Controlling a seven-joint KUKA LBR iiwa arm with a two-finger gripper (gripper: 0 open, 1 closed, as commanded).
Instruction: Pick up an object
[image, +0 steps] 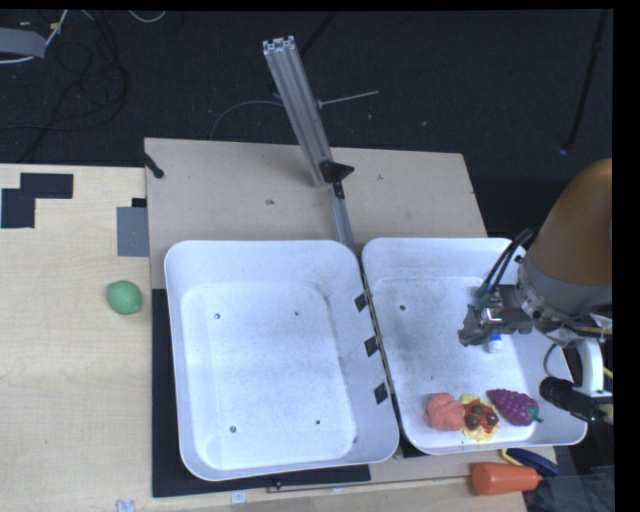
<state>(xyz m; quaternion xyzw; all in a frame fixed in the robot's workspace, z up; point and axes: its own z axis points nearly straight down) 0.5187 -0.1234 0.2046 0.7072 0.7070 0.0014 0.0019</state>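
Grey arm (575, 265) hangs over the right bin (420, 262).

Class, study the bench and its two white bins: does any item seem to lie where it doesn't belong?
Yes. A small green ball sits on the wooden bench left of the left white bin, and an orange carrot-shaped toy lies on the bench in front of the right white bin, while the other toy foods cluster inside that bin's near corner.
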